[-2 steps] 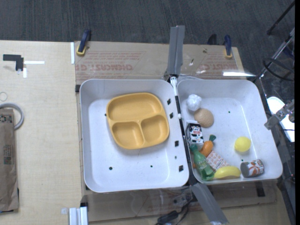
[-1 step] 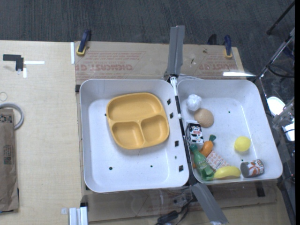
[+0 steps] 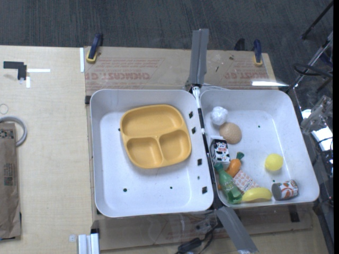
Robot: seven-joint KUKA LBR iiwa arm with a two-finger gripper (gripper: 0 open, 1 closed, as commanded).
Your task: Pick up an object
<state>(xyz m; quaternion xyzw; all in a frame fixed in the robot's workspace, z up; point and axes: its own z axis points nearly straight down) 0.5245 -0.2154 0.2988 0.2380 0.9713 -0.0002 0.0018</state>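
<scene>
You see a yellow tray [image 3: 155,135] in the left bin [image 3: 106,194]. In the right bin [image 3: 296,120] lie a white ball [image 3: 219,114], an egg [image 3: 230,133], a carton [image 3: 220,151], a carrot [image 3: 233,166], a green bottle [image 3: 229,187], a banana [image 3: 256,194], a lemon [image 3: 273,162] and a can [image 3: 285,190].

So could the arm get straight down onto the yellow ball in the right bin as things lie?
Probably yes. The yellow ball sits alone on bare floor of the right bin, apart from the can and the banana, with nothing over it.
</scene>
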